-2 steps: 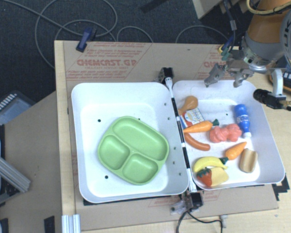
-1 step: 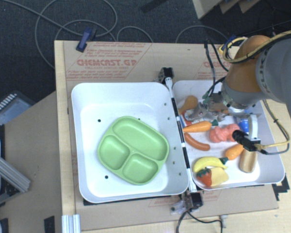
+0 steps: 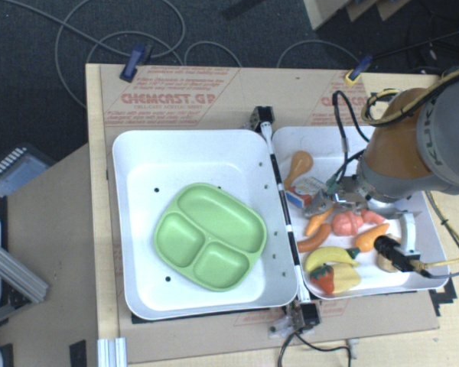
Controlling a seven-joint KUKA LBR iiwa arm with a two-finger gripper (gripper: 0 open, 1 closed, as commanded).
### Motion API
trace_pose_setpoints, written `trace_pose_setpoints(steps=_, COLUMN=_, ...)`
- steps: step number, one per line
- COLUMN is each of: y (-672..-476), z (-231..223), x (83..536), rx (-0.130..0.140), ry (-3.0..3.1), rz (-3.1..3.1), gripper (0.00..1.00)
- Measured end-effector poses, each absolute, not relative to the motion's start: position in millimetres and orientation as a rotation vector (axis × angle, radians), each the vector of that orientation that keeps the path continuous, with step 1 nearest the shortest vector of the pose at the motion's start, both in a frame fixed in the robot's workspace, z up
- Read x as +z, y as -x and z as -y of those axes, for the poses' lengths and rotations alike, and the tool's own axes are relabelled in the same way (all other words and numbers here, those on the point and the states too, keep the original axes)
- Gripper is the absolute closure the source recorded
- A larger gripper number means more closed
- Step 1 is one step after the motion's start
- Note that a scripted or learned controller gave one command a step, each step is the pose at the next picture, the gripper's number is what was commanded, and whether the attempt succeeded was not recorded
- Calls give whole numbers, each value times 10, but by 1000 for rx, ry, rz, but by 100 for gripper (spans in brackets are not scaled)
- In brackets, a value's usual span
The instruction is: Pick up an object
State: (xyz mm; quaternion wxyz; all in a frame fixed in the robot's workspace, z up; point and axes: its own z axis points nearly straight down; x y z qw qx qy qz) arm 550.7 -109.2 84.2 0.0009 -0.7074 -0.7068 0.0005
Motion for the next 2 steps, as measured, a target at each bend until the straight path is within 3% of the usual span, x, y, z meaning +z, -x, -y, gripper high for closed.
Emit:
trace_pose_setpoints(steps=1, y=-5536, z=981, x=844, rx=-1, ry=2221, rz=2222, gripper=0)
trace_pose_setpoints(steps=2, y=-5539, z=982, x=943, rx=-2, ry=2223, rz=2222, gripper=100)
